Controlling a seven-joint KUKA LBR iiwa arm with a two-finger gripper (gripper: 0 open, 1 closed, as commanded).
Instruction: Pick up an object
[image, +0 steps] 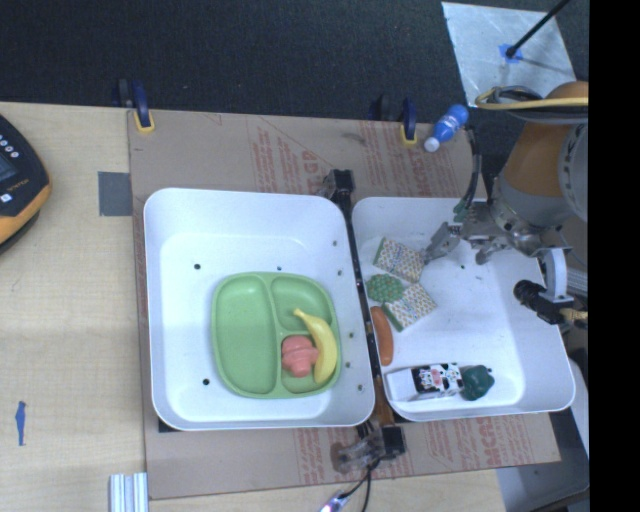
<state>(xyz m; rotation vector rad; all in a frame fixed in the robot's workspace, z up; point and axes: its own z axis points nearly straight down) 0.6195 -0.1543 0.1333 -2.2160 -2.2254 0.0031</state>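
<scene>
- Objects lie in the right bin: two patterned pads at its upper left, a green piece and a carrot along the left wall, a cow toy and dark green toy near the front.
- Gripper hangs over the right bin's upper part, fingers spread, nothing between them, just right of the pads.
- Left bin holds a green tray with banana and pink fruit.

Glossy white plastic bins sit on matt brown cardboard.
</scene>
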